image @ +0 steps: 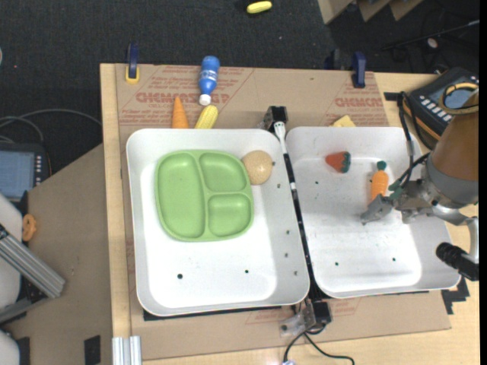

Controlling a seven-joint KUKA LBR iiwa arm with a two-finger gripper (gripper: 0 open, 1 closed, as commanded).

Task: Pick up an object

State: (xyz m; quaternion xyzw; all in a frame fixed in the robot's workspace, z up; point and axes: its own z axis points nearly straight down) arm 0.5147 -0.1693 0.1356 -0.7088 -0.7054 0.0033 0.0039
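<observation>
Worktop (228, 90) bearing two white bins. Left bin (213, 280) holds a green divided plate (204, 195) and a tan ball (258, 166). In the right bin (358, 272), the tool (378, 207) hovers just below an orange carrot (378, 182), near a strawberry (338, 161); its opening cannot be determined.

The arm (460, 162) is cut off by the right picture edge. The gripper (384, 204) is blurred, so its fingers' spacing cannot be told. It overlaps the lower end of the toy carrot (378, 182) near the right bin's (358, 276) right edge; contact is unclear.
</observation>
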